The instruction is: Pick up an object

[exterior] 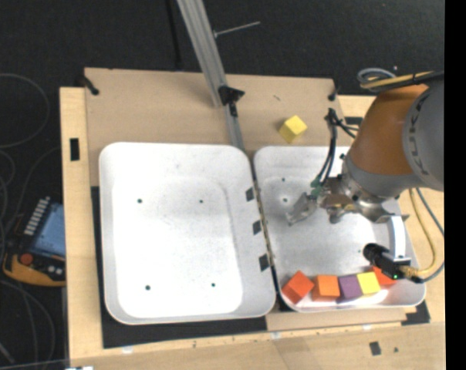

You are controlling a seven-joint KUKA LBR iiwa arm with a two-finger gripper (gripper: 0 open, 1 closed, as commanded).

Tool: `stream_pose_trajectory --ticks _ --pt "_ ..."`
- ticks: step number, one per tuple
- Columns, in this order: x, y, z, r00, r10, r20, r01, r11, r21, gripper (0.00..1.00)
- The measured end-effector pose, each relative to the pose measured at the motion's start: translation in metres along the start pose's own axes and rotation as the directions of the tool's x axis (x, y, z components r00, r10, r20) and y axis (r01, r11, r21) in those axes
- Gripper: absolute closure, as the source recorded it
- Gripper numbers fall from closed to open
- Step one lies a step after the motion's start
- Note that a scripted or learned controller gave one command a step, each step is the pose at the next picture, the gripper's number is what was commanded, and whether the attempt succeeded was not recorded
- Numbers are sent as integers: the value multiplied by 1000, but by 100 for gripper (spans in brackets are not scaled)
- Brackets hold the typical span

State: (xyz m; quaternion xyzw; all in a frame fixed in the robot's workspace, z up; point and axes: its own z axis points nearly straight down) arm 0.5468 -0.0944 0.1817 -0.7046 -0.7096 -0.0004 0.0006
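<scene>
My gripper (pixel 316 206) hangs spread and empty over the right bin (pixel 295 168), well up from the blocks. The orange block (pixel 298 286) lies nearest along the near wall; I should straddle it squarely, clear of the purple block (pixel 349 287) row.

Smooth white plastic bins (pixel 179 230), matt wooden bench (pixel 163 102)

Probably a robotics lab: plywood bench (pixel 179 106), white bins (pixel 179 230), loose cables (pixel 9 168), teach pendant (pixel 40 241).
</scene>
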Motion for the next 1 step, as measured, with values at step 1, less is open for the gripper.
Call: stream_pose_trajectory --ticks 1 --pt "-59 -56 -92 1000 12 6 -12 1000 -10 0"
